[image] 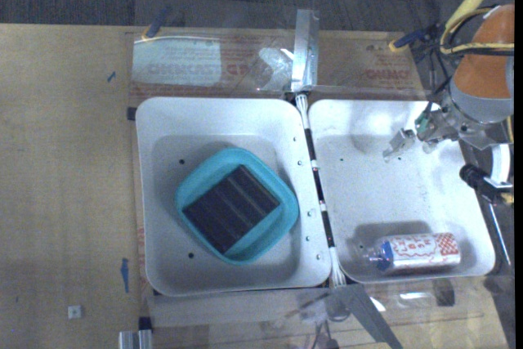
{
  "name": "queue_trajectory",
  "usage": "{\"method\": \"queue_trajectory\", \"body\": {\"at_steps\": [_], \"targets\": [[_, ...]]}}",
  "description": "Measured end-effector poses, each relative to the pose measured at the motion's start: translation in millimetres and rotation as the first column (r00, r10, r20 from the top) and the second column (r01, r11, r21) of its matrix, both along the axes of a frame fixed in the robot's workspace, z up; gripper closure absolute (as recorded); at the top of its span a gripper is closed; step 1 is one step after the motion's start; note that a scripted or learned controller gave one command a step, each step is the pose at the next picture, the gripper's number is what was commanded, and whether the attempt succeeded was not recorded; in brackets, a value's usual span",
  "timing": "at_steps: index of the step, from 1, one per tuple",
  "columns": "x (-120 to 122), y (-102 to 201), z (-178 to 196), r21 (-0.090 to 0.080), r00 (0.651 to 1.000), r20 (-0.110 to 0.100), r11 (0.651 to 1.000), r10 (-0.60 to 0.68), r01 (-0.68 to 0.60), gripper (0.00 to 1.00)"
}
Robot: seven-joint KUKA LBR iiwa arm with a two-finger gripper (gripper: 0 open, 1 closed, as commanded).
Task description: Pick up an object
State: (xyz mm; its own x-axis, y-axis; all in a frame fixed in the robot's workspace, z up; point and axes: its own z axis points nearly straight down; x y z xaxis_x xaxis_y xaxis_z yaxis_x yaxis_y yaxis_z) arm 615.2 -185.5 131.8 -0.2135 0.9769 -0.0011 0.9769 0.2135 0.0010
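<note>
progress: nothing lifted | hand [400,141] over right bin's [327,176] far edge, grip state cannot be told | tube [413,250] lies at near edge | grasp remains

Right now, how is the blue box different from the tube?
The blue box is square and turquoise with a dark ribbed top; the tube is long, white and red. The box sits in the left bin, turned cornerwise; the tube lies on its side in the right bin. Both rest apart from the gripper.
</note>
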Motion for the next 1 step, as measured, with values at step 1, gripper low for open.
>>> {"method": "queue_trajectory", "body": {"at_steps": [1], "targets": [[12.2, -12.3, 36.7, -0.003, 0.998, 0.004, 0.998, 0.064, -0.064, 0.00]]}}
